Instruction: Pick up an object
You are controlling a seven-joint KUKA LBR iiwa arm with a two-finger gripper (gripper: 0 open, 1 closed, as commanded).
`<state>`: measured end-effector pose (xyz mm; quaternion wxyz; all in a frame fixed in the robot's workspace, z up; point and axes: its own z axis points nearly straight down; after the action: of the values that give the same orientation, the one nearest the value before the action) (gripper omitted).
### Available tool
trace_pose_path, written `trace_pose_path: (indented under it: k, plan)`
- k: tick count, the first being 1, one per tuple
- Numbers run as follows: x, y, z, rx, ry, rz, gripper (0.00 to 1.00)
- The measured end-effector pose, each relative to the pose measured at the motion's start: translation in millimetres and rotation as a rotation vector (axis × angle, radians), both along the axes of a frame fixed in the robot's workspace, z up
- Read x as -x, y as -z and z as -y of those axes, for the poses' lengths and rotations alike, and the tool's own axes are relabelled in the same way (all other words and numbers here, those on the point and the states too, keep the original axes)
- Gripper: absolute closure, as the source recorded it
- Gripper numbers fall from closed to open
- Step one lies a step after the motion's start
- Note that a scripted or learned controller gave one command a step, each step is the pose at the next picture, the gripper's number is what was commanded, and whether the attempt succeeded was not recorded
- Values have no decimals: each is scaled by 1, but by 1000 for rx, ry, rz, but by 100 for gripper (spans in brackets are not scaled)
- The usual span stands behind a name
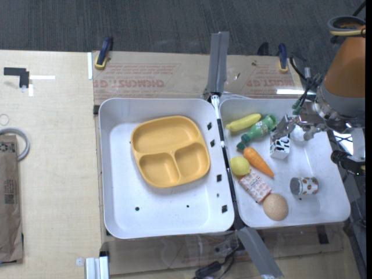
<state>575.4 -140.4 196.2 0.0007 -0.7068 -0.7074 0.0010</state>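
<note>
The arm [347, 68] reaches in from the right over the right bin [331, 211], and its gripper [295, 125] hangs just above the black-and-white carton [280, 147]; the fingers [286, 126] look slightly apart with nothing held between them, though they are small and not very clear. In the same bin lie a banana [243, 122], a green bottle [257, 129], a carrot [257, 161], a lemon [239, 165], a snack pack [254, 186], a brown ball [275, 207] and a small can [304, 186]. The left bin [116, 214] holds a yellow tray [170, 150] with three compartments.
</note>
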Motion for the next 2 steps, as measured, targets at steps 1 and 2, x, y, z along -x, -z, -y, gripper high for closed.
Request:
trace_pose_path:
  k: [1,2]
  plan:
    - [-3,79,-23,8,-156,28,0]
    - [2,83,-22,14,-140,50,0]
